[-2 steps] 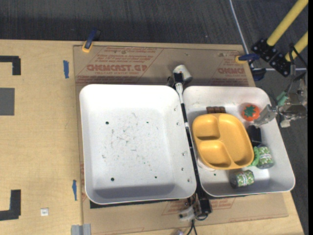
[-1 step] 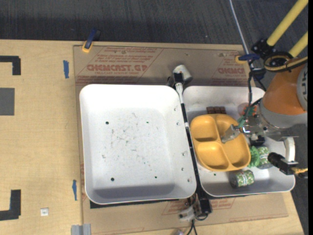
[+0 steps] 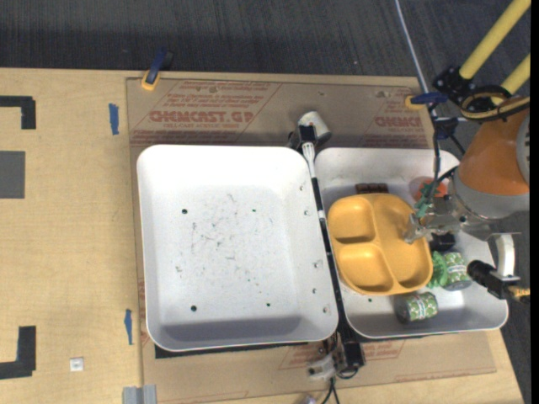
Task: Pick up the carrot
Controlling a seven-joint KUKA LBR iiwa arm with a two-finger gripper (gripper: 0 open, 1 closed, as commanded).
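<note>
While two white bins sit side by side on the bench, the left bin (image 3: 227, 242) lies well apart from the arm and the right bin (image 3: 379, 322) carries one yellow divided tray (image 3: 377, 242) and two green-labelled cans (image 3: 418, 307). The gripper (image 3: 424, 217) hangs at the tray's right edge; whether it is released or clenched cannot be told. No carrot can be made out, so its place relative to the gripper cannot be told.

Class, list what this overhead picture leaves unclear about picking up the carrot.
- Carrot: not identifiable in the camera view; the arm and yellow divided plate cover much of the right bin.
- Gripper: finger state unreadable, too small and cluttered.
- Dark item behind the plate: mostly hidden by the plate.
- Green cans: labels too small.
</note>
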